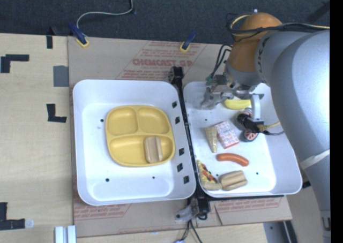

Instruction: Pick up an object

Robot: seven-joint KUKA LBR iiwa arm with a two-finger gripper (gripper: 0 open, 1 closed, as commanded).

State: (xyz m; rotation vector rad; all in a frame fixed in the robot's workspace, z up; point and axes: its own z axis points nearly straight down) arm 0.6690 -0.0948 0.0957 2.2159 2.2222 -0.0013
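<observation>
I have the gripper [231, 93] low over the far end of the right bin [278, 175], next to a banana [237, 104].

The banana lies just on the near side of the gripper, partly under the wrist hardware; I cannot tell whether they touch, nor whether the gripper is parted or closed. Nearer me in that bin sit a wrapped snack [211, 137], a pink-and-white packet [227, 134] touching it, and a small red and black toy [249, 131] just to their right. Further along lie a sausage [232, 158], a bread roll [233, 180] and a mixed food piece [206, 175]. In the left bin [88, 129] a yellow tray [128, 121] holds a tan block [153, 149] in its near right compartment.
</observation>
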